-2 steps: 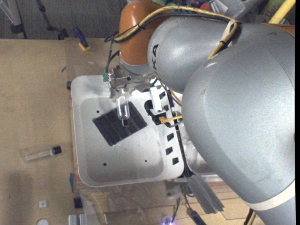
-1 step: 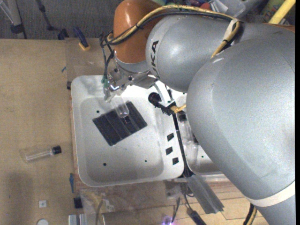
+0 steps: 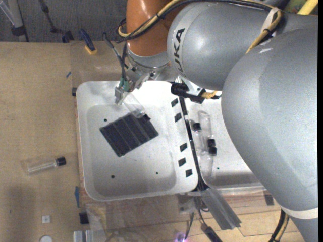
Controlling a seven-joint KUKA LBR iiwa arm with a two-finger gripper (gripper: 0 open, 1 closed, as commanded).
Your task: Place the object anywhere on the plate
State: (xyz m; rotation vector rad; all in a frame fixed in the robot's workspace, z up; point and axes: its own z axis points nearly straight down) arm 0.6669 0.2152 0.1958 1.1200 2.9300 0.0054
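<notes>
A black ridged plate [image 3: 128, 133] lies tilted in the middle of the left white bin [image 3: 96, 185]. A clear vial [image 3: 134, 108] with a black cap slants from the gripper's tip down to the plate's upper corner, where the cap touches the plate's edge. My gripper [image 3: 121, 92] hangs over the bin's back part, right at the vial's upper end and just up and left of the plate. The arm's orange band and grey wrist hide the space behind it.
The right bin [image 3: 227, 178] holds two clear vials with black caps [image 3: 197, 126] [image 3: 211, 146], partly under the arm. Another capped vial [image 3: 45, 164] lies on the wooden bench left of the bins. A black rod [image 3: 189, 135] runs along the divide between the bins.
</notes>
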